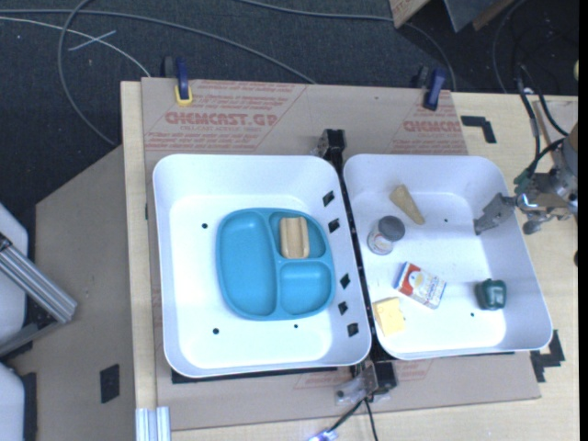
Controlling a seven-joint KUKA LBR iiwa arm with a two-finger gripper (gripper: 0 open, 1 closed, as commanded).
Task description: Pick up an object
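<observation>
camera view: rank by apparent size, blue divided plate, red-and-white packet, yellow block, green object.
Largest to smallest:
1. blue divided plate, by far the largest
2. red-and-white packet
3. yellow block and green object: these look about alike, so I won't rank them against each other.

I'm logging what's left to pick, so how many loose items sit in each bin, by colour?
Left bin, on the blue divided plate:
Tan: 1

Right bin:
Tan: 1
Grey: 1
Red and white: 1
Yellow: 1
Green: 1

Total: 6 loose items
</observation>
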